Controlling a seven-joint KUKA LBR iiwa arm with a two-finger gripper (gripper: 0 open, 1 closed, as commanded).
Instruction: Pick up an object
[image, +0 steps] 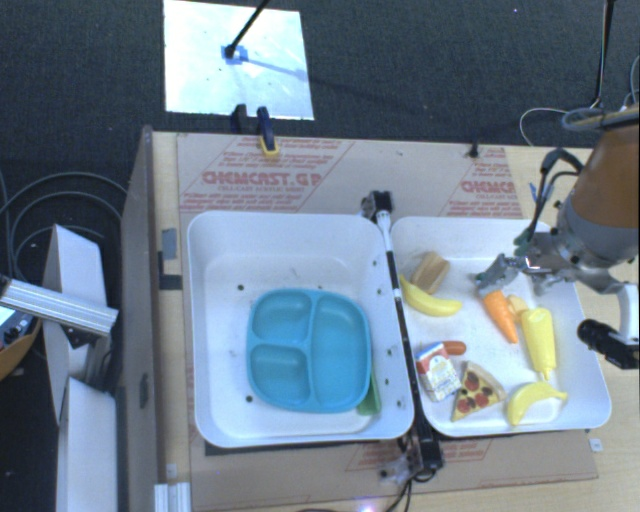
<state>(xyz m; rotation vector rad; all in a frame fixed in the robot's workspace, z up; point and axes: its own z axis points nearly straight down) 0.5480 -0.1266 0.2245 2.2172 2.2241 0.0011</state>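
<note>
The bench (300, 165) is the biggest thing here, and it carries two white bins side by side. The left bin (225, 255) has a blue plate (305, 350) with three parts lying in it, and something green peeks out at the plate's 4 o'clock edge. The right bin (590, 400) is full of toy food.

The grey and orange arm (605, 190) comes in from 3 o'clock. Its hand (505, 268) hangs over the right bin, at the bin's 1 o'clock part. The fingers look spread a little with nothing between them, so I think the hand is open and holding nothing.

The nearest toy is the carrot (500, 313). It lies just under the hand, at about 6 o'clock from it. A yellow bottle (539, 338) lies right beside the carrot, at its 3 o'clock side. A banana (430, 300) lies at 9 o'clock from the carrot, with a brown bread piece (431, 270) just above it. Lower down are a small carton (437, 370), a pizza slice (477, 390) and a second banana (532, 398).

To do this well, I think the hand should go for the carrot. It should drop straight down and put one finger on each long side of it. The bottle is very close, so a finger could bump it. The carrot is smooth and narrow, so the squeeze should land in its middle.
</note>
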